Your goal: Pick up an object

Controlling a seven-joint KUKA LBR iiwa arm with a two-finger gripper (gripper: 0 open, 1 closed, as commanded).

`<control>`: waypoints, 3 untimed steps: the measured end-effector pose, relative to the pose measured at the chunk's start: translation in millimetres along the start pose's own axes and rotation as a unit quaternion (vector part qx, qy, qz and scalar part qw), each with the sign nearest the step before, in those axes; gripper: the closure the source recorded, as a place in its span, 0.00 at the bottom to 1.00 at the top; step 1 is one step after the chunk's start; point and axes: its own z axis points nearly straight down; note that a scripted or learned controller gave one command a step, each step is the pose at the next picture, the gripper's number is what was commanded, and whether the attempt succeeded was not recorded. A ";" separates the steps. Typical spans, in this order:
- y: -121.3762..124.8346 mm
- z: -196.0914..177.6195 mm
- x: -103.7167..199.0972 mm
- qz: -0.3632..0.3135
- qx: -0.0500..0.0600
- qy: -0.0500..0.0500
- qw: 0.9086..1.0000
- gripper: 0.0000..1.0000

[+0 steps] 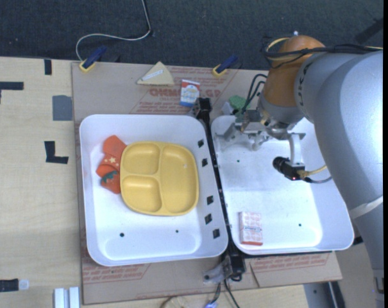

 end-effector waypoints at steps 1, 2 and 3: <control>8.6 10.6 -0.1 0.000 0.001 0.001 1.000 0.00; -32.4 9.7 -3.1 0.000 0.000 0.001 1.000 0.00; 9.3 10.3 -12.9 0.000 0.000 0.001 1.000 0.00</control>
